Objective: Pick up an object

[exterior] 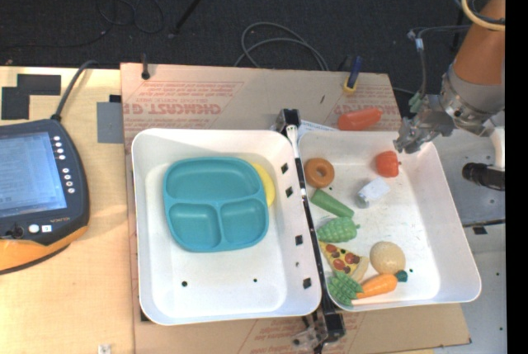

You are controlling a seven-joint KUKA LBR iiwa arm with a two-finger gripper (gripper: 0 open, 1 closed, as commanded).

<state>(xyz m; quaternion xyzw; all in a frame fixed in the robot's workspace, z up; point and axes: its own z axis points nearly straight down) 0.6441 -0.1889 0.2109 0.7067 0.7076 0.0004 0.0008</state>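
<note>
The right bin (445, 237) holds several toy foods: a red tomato-like piece (386, 163), a brown donut (319, 172), a small grey-white block (372, 192), a green pepper (332, 203), a leafy green piece (337, 229), a pizza slice (345, 261), a beige potato (387, 257) and an orange carrot (379, 286). My gripper (410, 139) hangs over the bin's far right corner, just up and right of the red piece. Nothing shows between its fingers.
The left bin (153, 261) carries a teal divided plate (217, 203) over a yellow disc (266, 182). A red-orange toy (359, 119) lies on the cardboard behind the right bin. A tablet pendant (37, 179) sits at the far left.
</note>
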